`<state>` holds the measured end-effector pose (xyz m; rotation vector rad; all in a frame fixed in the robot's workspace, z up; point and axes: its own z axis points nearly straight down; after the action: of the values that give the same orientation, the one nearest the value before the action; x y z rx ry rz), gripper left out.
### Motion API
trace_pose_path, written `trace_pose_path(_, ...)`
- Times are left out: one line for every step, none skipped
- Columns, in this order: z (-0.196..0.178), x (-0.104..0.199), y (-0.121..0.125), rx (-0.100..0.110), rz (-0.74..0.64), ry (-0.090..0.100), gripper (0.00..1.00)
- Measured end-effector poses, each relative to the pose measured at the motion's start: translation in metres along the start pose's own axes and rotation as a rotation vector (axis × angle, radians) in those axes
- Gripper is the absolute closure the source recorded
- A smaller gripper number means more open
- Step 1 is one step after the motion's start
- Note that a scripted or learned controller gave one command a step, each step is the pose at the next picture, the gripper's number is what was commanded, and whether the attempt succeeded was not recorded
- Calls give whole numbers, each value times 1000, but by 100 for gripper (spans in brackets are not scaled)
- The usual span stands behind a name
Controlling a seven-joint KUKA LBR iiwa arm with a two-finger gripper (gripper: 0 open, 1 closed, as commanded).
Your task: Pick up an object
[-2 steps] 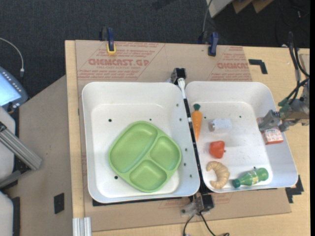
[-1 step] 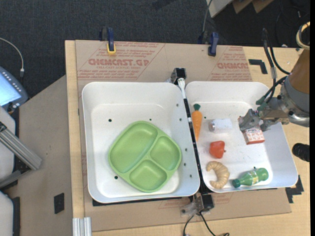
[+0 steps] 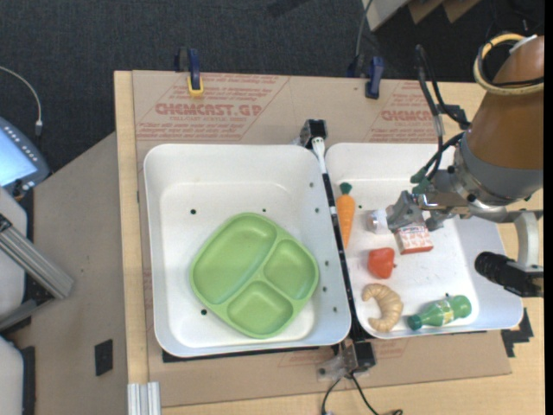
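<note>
The right bin holds an orange carrot by its left wall, a red tomato-like piece, a tan croissant, a green bottle lying on its side, a small red and white box and a small pale item. My gripper hangs over the middle of this bin, just above the box and right of the pale item. Nothing shows as held in it. The grey arm with its orange band reaches in from the right.
The left bin holds a green divided plate. A black clamp sits where the two bins meet at the back. Cables hang beside the arm at the upper right.
</note>
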<state>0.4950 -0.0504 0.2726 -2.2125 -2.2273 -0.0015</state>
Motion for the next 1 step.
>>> trace_pose_path(12, 61, 3, 3, 0, 0, 100)
